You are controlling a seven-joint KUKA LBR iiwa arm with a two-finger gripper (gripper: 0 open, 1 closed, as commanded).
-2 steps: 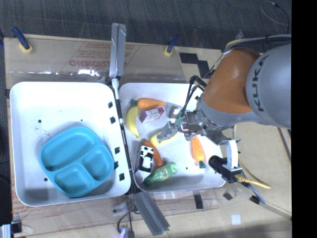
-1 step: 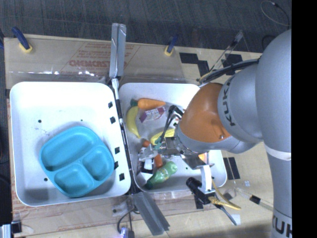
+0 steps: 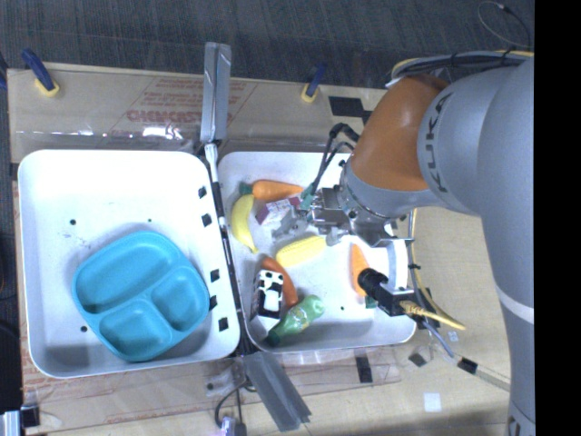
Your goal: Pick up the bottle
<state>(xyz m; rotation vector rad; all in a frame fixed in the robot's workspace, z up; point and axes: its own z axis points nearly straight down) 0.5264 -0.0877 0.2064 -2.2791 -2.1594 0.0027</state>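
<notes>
The green bottle lies on its side in the right bin, close to the front wall and next to the divider. My gripper hangs over the middle of that bin, above a yellow lemon-shaped piece and beside a small purple-and-white item. It is well behind the bottle and apart from it. The grey arm with its orange band covers the bin's right side.
The right bin also holds a banana, a carrot, a black-and-white toy just behind the bottle, and an orange piece. A blue divided tray lies in the left bin.
</notes>
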